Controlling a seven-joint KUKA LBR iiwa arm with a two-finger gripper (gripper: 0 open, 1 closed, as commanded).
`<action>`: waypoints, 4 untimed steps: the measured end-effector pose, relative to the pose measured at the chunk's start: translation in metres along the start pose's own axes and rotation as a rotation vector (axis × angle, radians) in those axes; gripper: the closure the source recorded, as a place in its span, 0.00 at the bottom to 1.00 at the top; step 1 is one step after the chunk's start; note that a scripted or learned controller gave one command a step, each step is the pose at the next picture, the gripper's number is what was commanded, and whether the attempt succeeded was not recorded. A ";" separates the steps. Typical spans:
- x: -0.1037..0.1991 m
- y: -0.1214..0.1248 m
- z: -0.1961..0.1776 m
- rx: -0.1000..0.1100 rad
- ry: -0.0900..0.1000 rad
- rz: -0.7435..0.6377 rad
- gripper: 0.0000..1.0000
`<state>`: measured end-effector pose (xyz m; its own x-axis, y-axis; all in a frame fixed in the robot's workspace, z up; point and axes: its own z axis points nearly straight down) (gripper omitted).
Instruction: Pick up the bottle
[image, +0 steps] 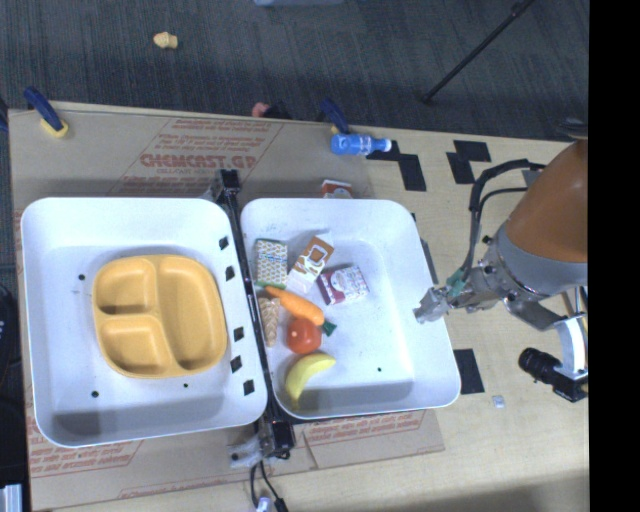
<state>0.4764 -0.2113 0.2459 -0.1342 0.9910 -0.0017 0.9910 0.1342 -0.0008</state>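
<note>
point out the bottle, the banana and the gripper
bottle (356, 145), camera view, middle of its blue body
banana (308, 372), camera view, middle of its curve
gripper (432, 305), camera view, at its fingertips

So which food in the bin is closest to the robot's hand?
The purple-and-white carton. It lies farthest right in the right bin, nearest the gripper.

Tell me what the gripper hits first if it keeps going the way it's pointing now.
The gripper sits at the right bin's right rim, pointing left across it. Going straight on, it would likely meet the purple carton first, though its height above the bin is unclear.
</note>
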 end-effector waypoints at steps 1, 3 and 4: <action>0.000 0.000 -0.004 -0.002 -0.001 -0.063 1.00; 0.086 0.012 -0.031 0.001 0.002 0.115 1.00; 0.002 0.000 0.009 0.003 0.003 0.232 1.00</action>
<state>0.4759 -0.2093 0.2365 0.0969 0.9953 0.0006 0.9953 -0.0969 -0.0041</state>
